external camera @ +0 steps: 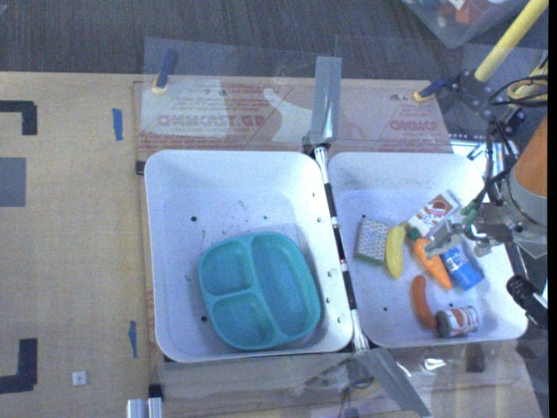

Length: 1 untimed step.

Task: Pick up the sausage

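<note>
The sausage (421, 301), a short orange-brown link, lies in the right bin (383, 320) near its front, just left of a small tin (459, 320). My gripper (454, 235) hangs low over the right bin's middle right, above an orange carrot (432, 266) and a blue can (462, 268). It is up and to the right of the sausage, apart from it. Its tips are mixed in with the clutter below them.
A yellow banana (395, 251), a checkered pad (372, 239) and a white and red carton (432, 214) also lie in the right bin. The left bin (174, 190) holds a teal divided plate (258, 290). The arm reaches in over the right bin's right wall.
</note>
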Available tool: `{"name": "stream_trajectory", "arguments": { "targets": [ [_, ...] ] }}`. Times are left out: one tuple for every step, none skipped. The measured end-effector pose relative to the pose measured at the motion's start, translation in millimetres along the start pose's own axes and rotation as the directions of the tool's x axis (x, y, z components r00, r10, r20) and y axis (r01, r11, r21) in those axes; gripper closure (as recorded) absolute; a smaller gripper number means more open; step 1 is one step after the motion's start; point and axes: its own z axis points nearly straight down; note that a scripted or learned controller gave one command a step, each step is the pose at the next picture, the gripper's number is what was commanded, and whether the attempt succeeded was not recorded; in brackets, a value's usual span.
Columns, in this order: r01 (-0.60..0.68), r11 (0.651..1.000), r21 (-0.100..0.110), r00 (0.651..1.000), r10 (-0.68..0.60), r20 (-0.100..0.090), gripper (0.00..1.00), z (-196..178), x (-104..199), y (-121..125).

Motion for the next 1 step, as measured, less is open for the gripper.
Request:
{"name": "stream_trajectory", "arguments": {
  "targets": [
    [0.216,0.976,-0.003,0.976,-0.216,0.002,0.0,124.9,44.1,-7.5]
  ]
}}
